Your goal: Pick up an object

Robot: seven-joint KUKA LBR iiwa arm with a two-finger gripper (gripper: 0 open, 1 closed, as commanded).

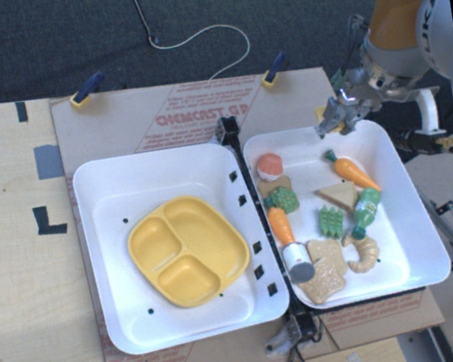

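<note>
The right bin (407, 190) holds several toy foods: an orange carrot (351, 170) near the back right, a second carrot (280, 225) by the left wall, a tan wedge (337, 196), a green bottle (366, 207), a green block (330, 222), broccoli (282, 200), a red-topped round piece (269, 165), a silver can (296, 262), a cracker (326, 269) and a pretzel-like curl (363, 254). My gripper (332, 123) hangs above the bin's back edge, up and left of the orange carrot, with nothing seen between its fingers.
The left bin (107, 263) contains a yellow divided plate (188, 248). Black clips run along the wall (253, 214) between the bins. A white cable (195, 36) loops behind, with blue-yellow clamps (87, 89) on the cardboard corners.
</note>
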